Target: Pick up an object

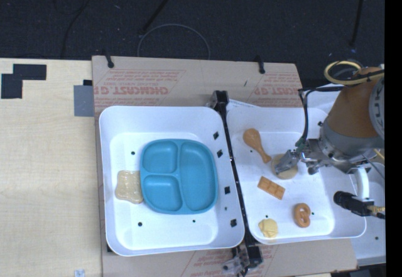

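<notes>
The gripper [287,166] is down in the right bin [326,225], right over a small pale lump [288,173] (I cannot tell what it is, nor whether it is gripped). Beside it lie a wooden spoon [256,144], a cracker [271,188], a pretzel [302,215] and a yellow piece [268,227]. The left bin [119,232] holds a blue plate [178,176] and toast [129,186].

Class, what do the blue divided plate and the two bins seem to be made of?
Blue divided plate: probably moulded plastic, with an even turquoise colour, soft sheen and rounded compartment ridges. Left bin and right bin: likely thin white plastic, smooth, with rounded corners and raised rims.
</notes>
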`<act>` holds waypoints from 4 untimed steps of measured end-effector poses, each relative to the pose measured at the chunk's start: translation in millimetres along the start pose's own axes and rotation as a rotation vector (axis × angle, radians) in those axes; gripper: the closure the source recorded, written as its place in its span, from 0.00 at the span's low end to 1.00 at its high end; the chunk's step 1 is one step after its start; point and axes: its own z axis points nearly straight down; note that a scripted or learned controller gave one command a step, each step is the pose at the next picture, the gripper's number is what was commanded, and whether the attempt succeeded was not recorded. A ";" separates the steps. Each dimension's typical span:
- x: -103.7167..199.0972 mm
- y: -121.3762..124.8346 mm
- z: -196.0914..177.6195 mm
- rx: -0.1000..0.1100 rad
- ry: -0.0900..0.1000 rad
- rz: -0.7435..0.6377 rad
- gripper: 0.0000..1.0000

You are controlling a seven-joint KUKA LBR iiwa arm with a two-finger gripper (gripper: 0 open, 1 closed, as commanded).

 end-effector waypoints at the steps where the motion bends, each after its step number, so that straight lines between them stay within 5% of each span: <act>1: 1.2 -0.1 36.4 -0.004 -0.002 0.002 0.00; 2: -0.3 0.5 23.5 -0.007 -0.002 0.006 1.00; 4: 1.9 -5.1 -81.4 -0.012 -0.004 -0.001 1.00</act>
